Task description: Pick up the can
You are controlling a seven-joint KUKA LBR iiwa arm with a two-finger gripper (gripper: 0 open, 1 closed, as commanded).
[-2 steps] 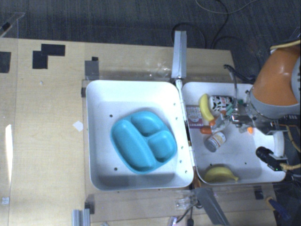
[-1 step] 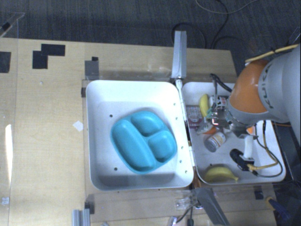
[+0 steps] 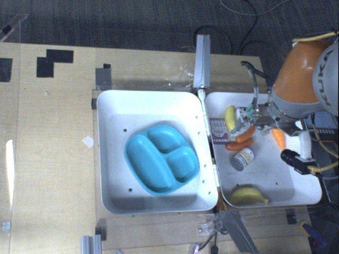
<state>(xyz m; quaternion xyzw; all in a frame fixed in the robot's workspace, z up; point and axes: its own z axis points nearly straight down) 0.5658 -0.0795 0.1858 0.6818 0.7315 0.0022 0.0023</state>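
The can (image 3: 242, 158) lies on its side near the middle of the right bin (image 3: 307, 192), one round end turned toward the left bin. It lies free, touched by nothing, just below the sausage (image 3: 239, 139), an orange-red piece that lies just above it.

The arm (image 3: 304, 78) enters from the right and hangs over the upper part of the right bin. The tool (image 3: 253, 118) sits at the arm's lower end, above the sausage and beside the upright yellow banana (image 3: 230, 118). Whether the tool is wide or narrow cannot be told at this slant; nothing shows between its parts.

The tool stands above and to the right of the can, not over it. In my judgement the approach is not yet lined up: the tool needs to travel down the bin toward the can before any descent.

Crowding is the main hazard. The sausage and the carrot (image 3: 278, 138) lie close by, and a second banana (image 3: 249, 196) rests at the bin's lower edge. A can on its side is likely to roll if nudged.

The left bin (image 3: 114, 194) holds a blue divided plate (image 3: 161, 157), well apart from the work.
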